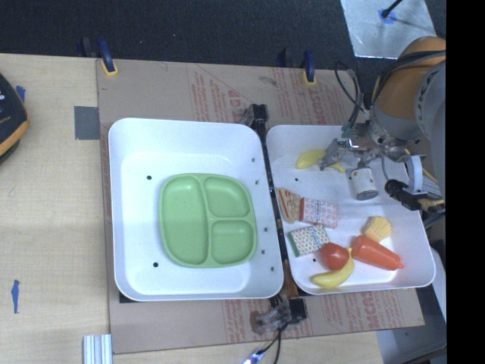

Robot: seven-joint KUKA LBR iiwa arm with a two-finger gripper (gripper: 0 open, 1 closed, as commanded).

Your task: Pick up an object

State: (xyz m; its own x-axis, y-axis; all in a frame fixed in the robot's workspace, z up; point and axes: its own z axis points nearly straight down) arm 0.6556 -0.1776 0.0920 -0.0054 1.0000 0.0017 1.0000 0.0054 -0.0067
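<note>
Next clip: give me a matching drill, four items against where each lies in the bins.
Items:
1. green divided plate
2. banana
3. carrot
4. lemon

Places:
A. right bin, far end, near the claw
B. left bin, middle
C. right bin, near edge, under the tomato
D. right bin, near right corner, below the corn

Pairs: 1-B, 2-C, 3-D, 4-A

Matt green plate [206, 220] — smooth plastic
</note>
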